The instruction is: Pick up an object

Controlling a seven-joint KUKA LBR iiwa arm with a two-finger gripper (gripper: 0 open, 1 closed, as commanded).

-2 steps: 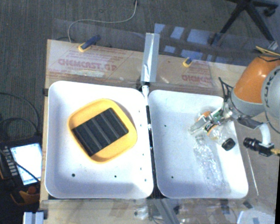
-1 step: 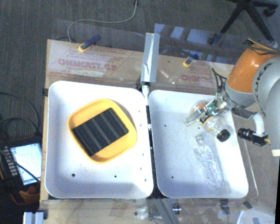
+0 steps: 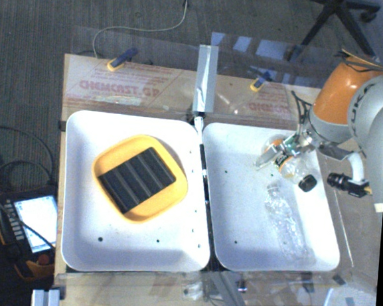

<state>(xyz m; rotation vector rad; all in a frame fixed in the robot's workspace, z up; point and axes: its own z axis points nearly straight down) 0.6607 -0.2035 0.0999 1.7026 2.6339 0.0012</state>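
**Desk:** White plastic up front, is it? Start nearest the lens.

**Arm:** White, yes. Two shallow white bins sit side by side on the bench, the left-hand bin (image 3: 75, 192) and the right-hand bin (image 3: 236, 253), their inner rims touching along the middle. Off the bench, at the view's left edge, a small lit screen in an orange-and-black casing (image 3: 29, 218) lies on the floor among dark cables.

**Desk:** And what is there to pick up?

**Arm:** In the left-hand bin, a rounded yellow block with a black ribbed panel set in its top (image 3: 140, 178) lies flat and turned at an angle, about mid-bin. In the right-hand bin, a clear, crumpled plastic bottle (image 3: 284, 220) lies on its side, running from mid-bin toward the near right corner. A small black round piece (image 3: 307, 183) rests just beside its far end.

**Desk:** Where are you?

**Arm:** My two-finger gripper (image 3: 279, 155) is over the far part of the right-hand bin, near the bottle's far end and well apart from the yellow block. How wide it stands, I cannot tell; it is small and cluttered at this angle. Nothing can be made out in its grasp. My orange band (image 3: 336, 95) sits above it, at the view's right.

**Desk:** Beyond that?

**Arm:** A flat tan board with red lettering (image 3: 127, 90) lies behind the bins, with a blue-and-yellow clamp (image 3: 122, 59) at its far edge, then dark carpet (image 3: 43, 23).
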